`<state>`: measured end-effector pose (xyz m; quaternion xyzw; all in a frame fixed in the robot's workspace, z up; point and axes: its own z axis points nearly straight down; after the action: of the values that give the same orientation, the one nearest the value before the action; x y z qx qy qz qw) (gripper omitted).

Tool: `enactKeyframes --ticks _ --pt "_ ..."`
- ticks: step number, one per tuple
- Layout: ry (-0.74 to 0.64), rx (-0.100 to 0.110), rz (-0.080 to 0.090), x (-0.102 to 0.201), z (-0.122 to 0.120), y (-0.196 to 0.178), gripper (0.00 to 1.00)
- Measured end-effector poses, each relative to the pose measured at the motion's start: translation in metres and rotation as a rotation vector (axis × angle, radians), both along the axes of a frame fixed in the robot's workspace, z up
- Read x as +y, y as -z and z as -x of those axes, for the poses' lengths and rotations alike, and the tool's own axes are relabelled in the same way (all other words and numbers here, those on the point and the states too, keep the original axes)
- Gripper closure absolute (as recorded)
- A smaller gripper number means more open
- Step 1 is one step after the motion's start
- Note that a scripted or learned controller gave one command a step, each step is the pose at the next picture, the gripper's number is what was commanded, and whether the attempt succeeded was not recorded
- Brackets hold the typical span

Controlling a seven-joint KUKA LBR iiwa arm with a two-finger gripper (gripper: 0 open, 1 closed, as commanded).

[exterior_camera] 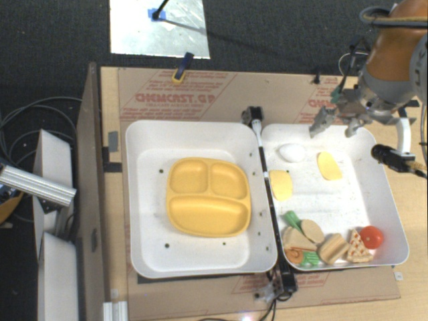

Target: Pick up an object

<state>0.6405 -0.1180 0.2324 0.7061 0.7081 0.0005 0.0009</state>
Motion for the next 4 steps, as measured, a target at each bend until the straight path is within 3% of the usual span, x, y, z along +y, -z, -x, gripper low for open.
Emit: enactKeyframes --ticks 1,2,4 --pt "0.007 0.000 0.001 -0.093 -0.028 0.106 0.00" --pt "-0.007 0.000 -0.002 -0.006 -0.013 0.104 0.00" --pt "0.004 0.002 0.001 -0.066 0.014 0.149 0.00"
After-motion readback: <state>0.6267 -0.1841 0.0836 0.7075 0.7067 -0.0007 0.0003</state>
